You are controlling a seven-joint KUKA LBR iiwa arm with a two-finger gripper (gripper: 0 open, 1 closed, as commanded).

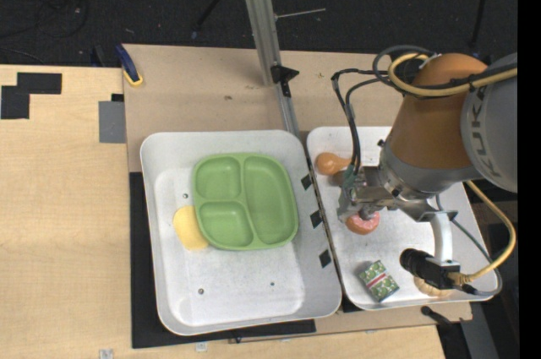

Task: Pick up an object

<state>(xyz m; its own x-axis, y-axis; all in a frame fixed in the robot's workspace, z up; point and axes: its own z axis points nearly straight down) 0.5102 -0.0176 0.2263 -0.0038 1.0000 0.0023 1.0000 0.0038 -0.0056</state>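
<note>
Jaws: you can't tell their state; gripper (362,203) sits low over the pink object (365,224), right bin (482,218).
Risk: off-centre closure nudges it toward the orange object (328,163).

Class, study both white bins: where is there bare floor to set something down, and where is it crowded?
Left bin: bare floor below the green divided plate and yellow object, toward the near rim. Right bin: crowded, with the gripper, orange object, pink object, green packet and cables; a small patch left of the packet.
</note>
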